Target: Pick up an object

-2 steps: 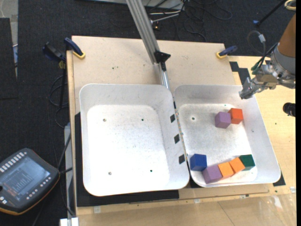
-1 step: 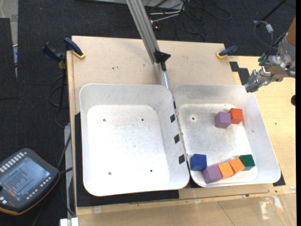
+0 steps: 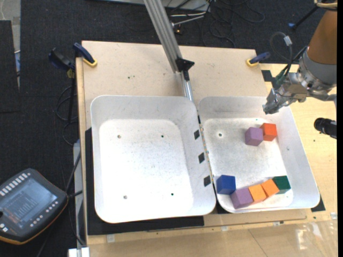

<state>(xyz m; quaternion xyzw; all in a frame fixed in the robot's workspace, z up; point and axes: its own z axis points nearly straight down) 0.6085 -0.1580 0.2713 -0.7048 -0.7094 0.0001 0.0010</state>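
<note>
The right bin (image 3: 300, 159) holds several small blocks. A purple block (image 3: 254, 136) and an orange block (image 3: 269, 131) touch near the bin's upper middle. Along the front edge lie a blue block (image 3: 225, 184), a second purple block (image 3: 241, 197), an orange block (image 3: 258, 191) and a green block (image 3: 280, 184). My gripper (image 3: 269, 106) hangs above the bin's far right part, up and a little right of the upper orange block, apart from it. Nothing shows between its fingers.
The left bin (image 3: 107, 143) lies beside the right one. A slanted metal pole (image 3: 163, 28) crosses the back of the bench. Clamps sit at the bench's far corners (image 3: 86, 55). A teach pendant (image 3: 27, 205) lies off the bench at the front left.
</note>
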